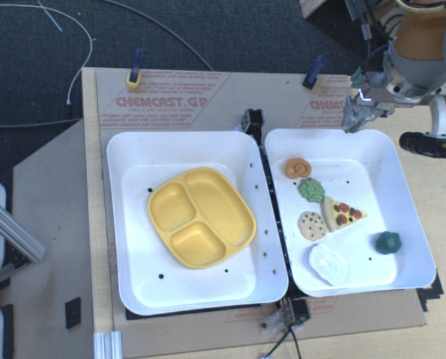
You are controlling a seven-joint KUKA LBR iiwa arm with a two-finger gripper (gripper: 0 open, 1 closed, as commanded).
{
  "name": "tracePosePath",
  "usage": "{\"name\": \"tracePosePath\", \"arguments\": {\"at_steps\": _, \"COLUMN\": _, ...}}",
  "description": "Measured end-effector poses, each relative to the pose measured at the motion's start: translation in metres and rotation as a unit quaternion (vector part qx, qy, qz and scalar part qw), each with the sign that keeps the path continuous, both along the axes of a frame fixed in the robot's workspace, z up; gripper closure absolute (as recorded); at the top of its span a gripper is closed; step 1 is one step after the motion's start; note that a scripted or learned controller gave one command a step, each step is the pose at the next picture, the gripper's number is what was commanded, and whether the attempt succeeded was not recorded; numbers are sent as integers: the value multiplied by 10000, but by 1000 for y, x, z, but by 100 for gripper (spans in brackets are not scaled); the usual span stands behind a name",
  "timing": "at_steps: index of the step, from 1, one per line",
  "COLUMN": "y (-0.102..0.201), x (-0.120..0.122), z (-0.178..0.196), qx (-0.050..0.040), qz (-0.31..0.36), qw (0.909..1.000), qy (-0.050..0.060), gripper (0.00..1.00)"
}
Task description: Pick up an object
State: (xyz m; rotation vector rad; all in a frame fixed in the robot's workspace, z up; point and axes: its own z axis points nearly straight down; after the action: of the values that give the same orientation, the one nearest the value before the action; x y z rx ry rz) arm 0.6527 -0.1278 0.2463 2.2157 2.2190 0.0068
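Nearest the camera sit two white bins: the left bin (126,275) holds a yellow divided plate (200,217). The right bin (410,200) holds a pizza slice (343,214), white piece (329,264), cookie (310,225), broccoli (310,190), pretzel (298,168) and dark green ball (388,242). The gripper (355,118) hangs above the far rim, holding nothing; its fingers' width I cannot tell.

Two bins sit side by side: a divided tray (201,216) in the left bin (126,200), toy foods clustered centrally in the right bin (410,200), claw (355,118) at its 12 o'clock rim.
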Motion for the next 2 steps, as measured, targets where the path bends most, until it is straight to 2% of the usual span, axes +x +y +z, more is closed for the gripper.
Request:
{"name": "tracePosePath", "arguments": {"at_steps": 1, "y": 53, "x": -8, "z": 5, "qx": 19, "qz": 23, "qw": 10000, "qy": 41, "gripper": 100}}
{"name": "tracePosePath", "arguments": {"at_steps": 2, "y": 113, "x": -4, "z": 5, "qx": 14, "qz": 23, "qw": 10000, "qy": 35, "gripper": 100}}
